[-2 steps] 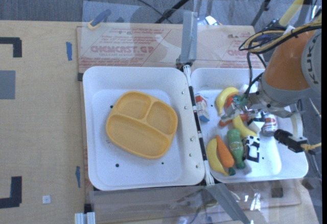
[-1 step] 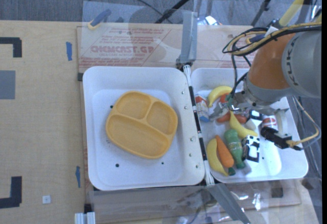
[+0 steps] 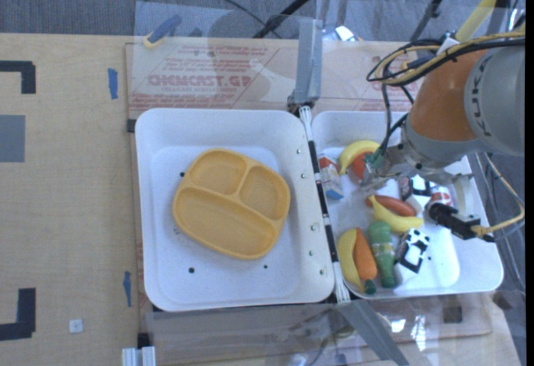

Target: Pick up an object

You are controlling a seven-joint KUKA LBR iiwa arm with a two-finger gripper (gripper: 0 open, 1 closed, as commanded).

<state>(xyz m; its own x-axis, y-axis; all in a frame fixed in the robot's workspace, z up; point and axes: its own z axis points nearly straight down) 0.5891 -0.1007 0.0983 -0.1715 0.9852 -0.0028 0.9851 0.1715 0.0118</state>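
The right bin (image 3: 476,268) holds several toy foods. At its back lie a yellow banana (image 3: 361,148) and a red round piece (image 3: 360,166). A second banana with an orange-red piece on it (image 3: 395,210) lies in the middle. An orange carrot (image 3: 364,254), a green bottle (image 3: 383,249) and a yellow piece (image 3: 347,249) lie at the front left. My gripper (image 3: 373,177) hangs low over the back of this bin, right beside the red piece and just above the middle banana. The wrist hides its tips.
The left bin (image 3: 158,189) holds a yellow divided plate (image 3: 232,203). A small white and red carton (image 3: 331,182) lies by the divider. A black and white tag block (image 3: 413,248) and a red and white can (image 3: 440,198) sit under the arm. Cables hang at the right.
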